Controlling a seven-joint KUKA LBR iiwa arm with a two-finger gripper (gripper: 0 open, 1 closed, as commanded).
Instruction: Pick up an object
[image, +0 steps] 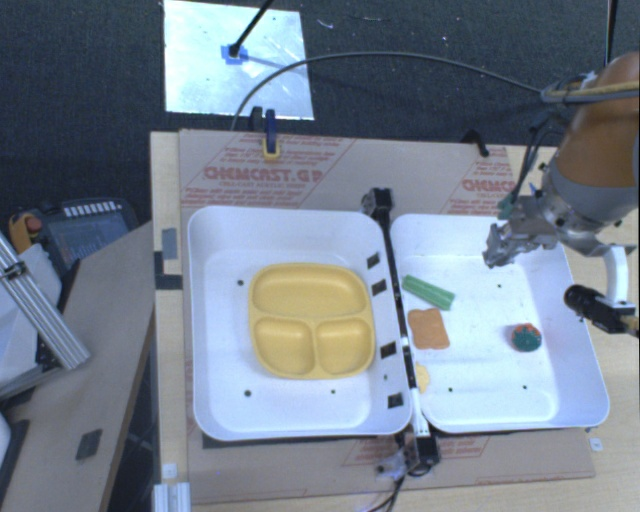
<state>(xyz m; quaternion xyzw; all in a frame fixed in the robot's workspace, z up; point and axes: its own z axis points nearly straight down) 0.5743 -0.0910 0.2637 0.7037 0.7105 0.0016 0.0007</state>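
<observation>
I am hanging my claw (497, 250) over the far part of the right bin (560, 405), and I cannot tell how far it is parted; nothing is showing in its grip. Below and to its left a green stick (429, 292) is lying aslant, with an orange block (428, 328) just nearer. A small green and red ball (527, 338) is sitting well apart to the right. The left bin (215, 300) is carrying a yellow divided tray (307, 319). Nothing is standing between me and these pieces.
</observation>
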